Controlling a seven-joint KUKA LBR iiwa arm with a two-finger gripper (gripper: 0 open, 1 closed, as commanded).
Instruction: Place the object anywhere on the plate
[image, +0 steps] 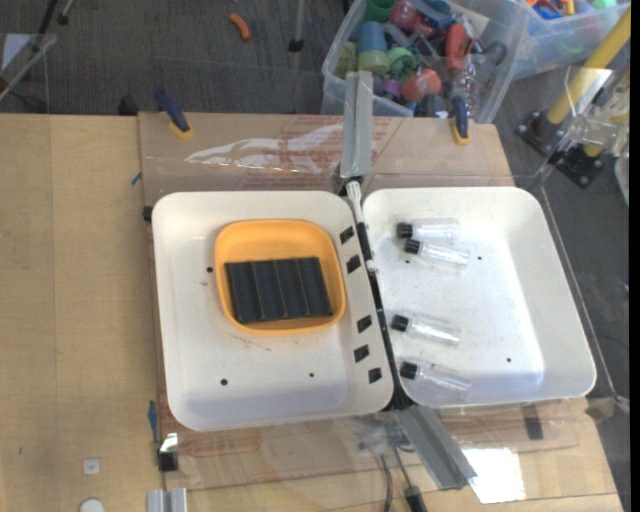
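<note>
Black ridged block (278, 289) lies flat inside orange plate (232, 250), mid left bin (180, 380). Four clear vials (428, 327) w/ black caps along right bin's (520, 300) 9 o'clock side. Pincer state: can't tell.

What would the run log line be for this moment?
plate: left bin, holds black block | vials: four, right bin, lying flat | task: block on plate

The arm's colours and markings cannot be told here.
</note>
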